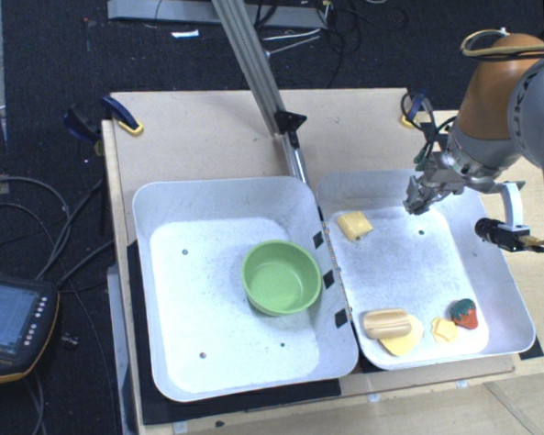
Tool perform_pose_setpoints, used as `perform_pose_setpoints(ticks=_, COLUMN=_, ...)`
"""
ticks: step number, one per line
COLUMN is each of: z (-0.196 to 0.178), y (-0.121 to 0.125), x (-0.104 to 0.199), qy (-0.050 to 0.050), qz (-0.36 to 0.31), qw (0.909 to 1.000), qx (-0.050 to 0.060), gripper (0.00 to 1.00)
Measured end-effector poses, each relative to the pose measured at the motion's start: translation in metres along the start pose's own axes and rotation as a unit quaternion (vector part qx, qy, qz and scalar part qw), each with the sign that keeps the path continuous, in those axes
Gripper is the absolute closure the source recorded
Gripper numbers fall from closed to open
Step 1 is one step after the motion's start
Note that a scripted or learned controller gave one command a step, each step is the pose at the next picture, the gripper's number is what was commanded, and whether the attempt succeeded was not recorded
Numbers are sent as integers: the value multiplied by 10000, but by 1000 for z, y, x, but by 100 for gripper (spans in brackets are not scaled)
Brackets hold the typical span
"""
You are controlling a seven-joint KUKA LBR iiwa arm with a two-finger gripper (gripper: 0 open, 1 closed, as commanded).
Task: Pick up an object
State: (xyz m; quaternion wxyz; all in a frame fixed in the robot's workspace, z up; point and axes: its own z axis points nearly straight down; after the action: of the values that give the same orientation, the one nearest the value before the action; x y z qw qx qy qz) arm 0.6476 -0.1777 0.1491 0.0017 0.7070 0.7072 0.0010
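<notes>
Two white bins share my tabletop (pixel 203 133). The gripper (pixel 418 199) hovers over the right bin (pixel 497 286); jaws' state I cannot tell. Yellow block (pixel 353 225) nearby, hot dog (pixel 387 323) and strawberry (pixel 464 313) beyond; green bowl (pixel 280 277) left.

A glossy green plastic bowl (pixel 281 277) sits in a matt white bin (pixel 174 264) speckled with fine grey marks, on a pale, smooth, wood-like surface (pixel 203 138), beneath the arm's (pixel 500 106) satin orange band and grey casing and a brushed metal rail (pixel 248 52).
</notes>
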Motion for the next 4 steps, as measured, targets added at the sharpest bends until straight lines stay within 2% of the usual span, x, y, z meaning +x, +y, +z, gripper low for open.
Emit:
perform_pose_setpoints(ticks=1, z=-50, y=-4, x=-8, qy=-1, qz=0, qw=10000, qx=-2, gripper=100)
perform_pose_setpoints(ticks=2, z=-76, y=-3, x=-8, qy=2, qz=-1, qw=10000, qx=7, gripper=100)
perform_pose_setpoints(ticks=3, z=-67, y=-15, x=41, qy=10, qz=-19, qw=10000, qx=22, gripper=100)
perform_pose_setpoints(ticks=4, z=-70, y=-15, x=96, qy=11, qz=-23, qw=10000, qx=17, gripper=100)
